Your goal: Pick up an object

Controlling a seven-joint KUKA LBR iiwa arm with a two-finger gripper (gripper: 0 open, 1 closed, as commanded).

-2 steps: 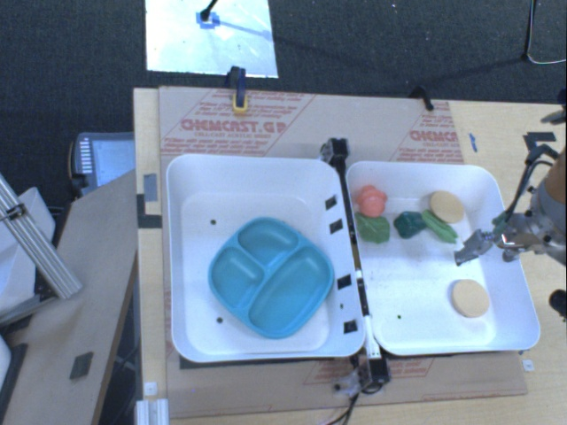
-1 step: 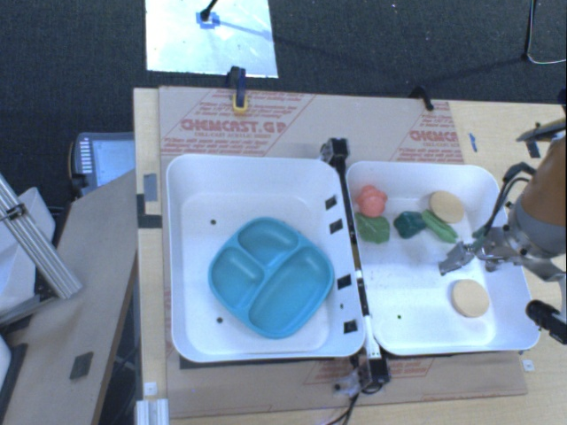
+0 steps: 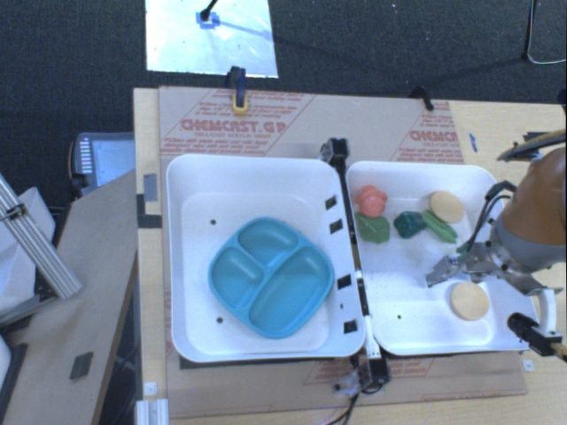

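Both bins white: left bin (image 3: 190, 237), right bin (image 3: 416, 326). Divided plate (image 3: 270, 275) light blue, plain. Small items: one orange-red (image 3: 371, 201), one mid-green (image 3: 373, 229), one dark teal (image 3: 408, 225), one bright green, elongated (image 3: 440, 227), two pale tan rounds (image 3: 446, 206) (image 3: 469, 301). Cardboard sheet (image 3: 266, 122) tan, red lettering. Arm (image 3: 536, 215) grey, orange band. Floor (image 3: 71, 51) dark grey.

Bright even overhead light, glare on white bins (image 3: 266, 171), soft shadows, low res, slight blur, dark floor (image 3: 71, 42).
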